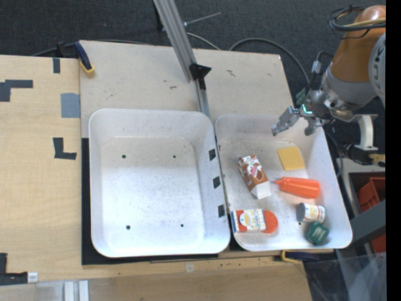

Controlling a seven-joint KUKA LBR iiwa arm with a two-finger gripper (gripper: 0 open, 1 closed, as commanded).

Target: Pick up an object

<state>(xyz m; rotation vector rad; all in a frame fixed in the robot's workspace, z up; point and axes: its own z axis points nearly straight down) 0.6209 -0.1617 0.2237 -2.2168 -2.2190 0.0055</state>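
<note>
Tool [293, 121] hanging spread wide over the far corner of the right bin [341, 199], nothing between the fingers [279, 126], grey arm [351, 74] with its orange band reaching in from the right. Nearest to the tool, just beyond its tips and toward the near side: a yellow block [291, 158], flat on the bin floor, apart from everything else. Likely a sponge or a foam piece, so light, soft, yielding under pressure; best pinched across its narrower sides, with a firm close, since a flat thing gives little height to catch. Next out from the tool, an orange bottle [299, 187] lying on its side, smooth and rounded, apt to roll or slip unless taken across the middle of the body. Left of the bottle, a small brown carton [252, 174], lying tilted, stiff enough, flat faces good for a grip. Farthest from the tool, along the near rim: a red-and-white packet [254, 221], a small jar [312, 213] and a green thing [317, 233] just beside it. Left bin [150, 180] alongside, on the table [138, 74].
</note>
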